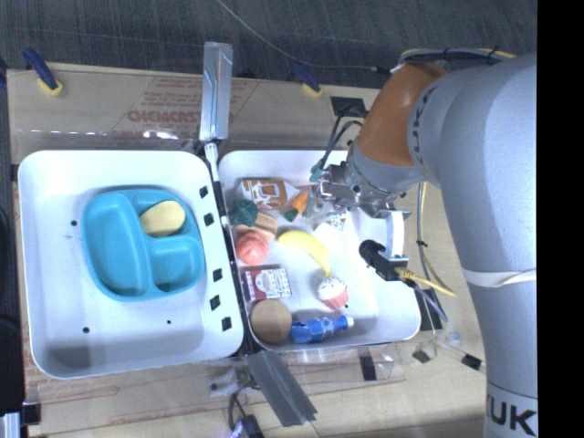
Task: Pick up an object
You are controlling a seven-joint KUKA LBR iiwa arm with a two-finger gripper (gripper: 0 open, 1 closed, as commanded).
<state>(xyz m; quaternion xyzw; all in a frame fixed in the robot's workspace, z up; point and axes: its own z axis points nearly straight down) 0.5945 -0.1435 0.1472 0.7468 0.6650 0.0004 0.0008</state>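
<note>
A single fixed camera looks down at a slant from above the bench, far enough to take in both shallow white plastic bins (55, 272) side by side, the grey arm (484, 181) entering from the frame's right edge.

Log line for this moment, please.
arm: over right bin | hand: above banana | left bin: blue tray, yellow item

We see the table (100, 99) topped with brown printed cardboard; two white bins sit directly on it, side by side: left bin (46, 272), right bin (401, 322); blue clamps (42, 69) grip its far edge.
</note>
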